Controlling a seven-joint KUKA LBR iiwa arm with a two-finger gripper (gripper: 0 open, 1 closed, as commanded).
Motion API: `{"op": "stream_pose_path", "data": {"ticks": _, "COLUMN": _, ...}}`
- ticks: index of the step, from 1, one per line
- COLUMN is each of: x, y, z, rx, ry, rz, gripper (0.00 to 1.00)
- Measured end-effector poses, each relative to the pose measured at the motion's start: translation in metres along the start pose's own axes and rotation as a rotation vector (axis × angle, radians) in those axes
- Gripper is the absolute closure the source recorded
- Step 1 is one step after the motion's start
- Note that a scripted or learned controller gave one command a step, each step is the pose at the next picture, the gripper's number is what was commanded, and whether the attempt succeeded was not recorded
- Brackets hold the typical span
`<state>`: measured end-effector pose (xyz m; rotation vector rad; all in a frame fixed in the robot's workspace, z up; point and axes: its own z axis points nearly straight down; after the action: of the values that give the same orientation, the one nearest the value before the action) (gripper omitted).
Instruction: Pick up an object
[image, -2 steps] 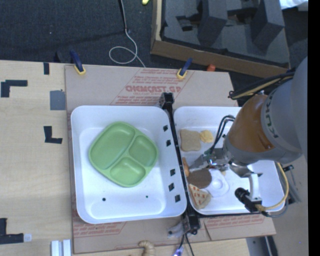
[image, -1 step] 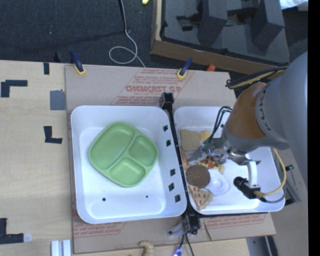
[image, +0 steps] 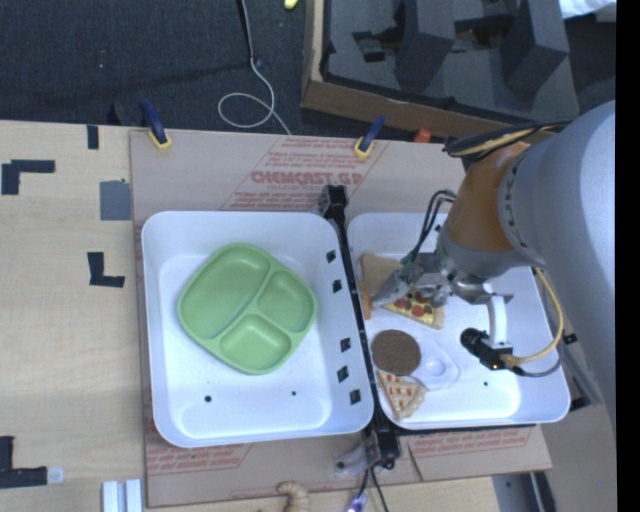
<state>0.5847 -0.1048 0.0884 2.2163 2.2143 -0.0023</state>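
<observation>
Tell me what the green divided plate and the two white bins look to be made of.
Green divided plate: probably moulded plastic with a matte to satin finish; uniform pale green, rounded ridges between its three compartments.

White bins, left and right: likely thin formed plastic, smooth and slightly glossy; rounded corners, raised rims and soft highlights suggest it, though coated metal can't be ruled out.

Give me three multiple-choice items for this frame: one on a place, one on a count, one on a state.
1. Where does the green divided plate lie?
A. left bin
B. right bin
C. on the cardboard outside the bins

2. How many compartments does that plate have?
A. two
B. three
C. five

3. How does the brown round cookie stand?
A. lifted above the bin
B. flat on the right bin's floor
C. on the green plate

Answers: 1 A, it sits inside the left bin. 2 B, ridges split it into three wells. 3 B, it lies in the right bin below the pincer.
</observation>
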Motion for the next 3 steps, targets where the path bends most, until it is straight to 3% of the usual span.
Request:
{"op": "stream_pose_path", "data": {"ticks": 1, "x": 0.0, "y": 0.073, "z": 0.002, "rx": 0.021, "ry": -0.001, "rz": 0.0, "gripper": 0.0}}
{"op": "stream_pose_path", "data": {"ticks": 2, "x": 0.001, "y": 0.078, "z": 0.002, "rx": 0.034, "ry": -0.004, "rz": 0.005, "gripper": 0.0}}
{"op": "stream_pose_path", "data": {"ticks": 3, "x": -0.013, "y": 0.084, "z": 0.002, "rx": 0.009, "ry": 0.009, "rz": -0.001, "gripper": 0.0}}
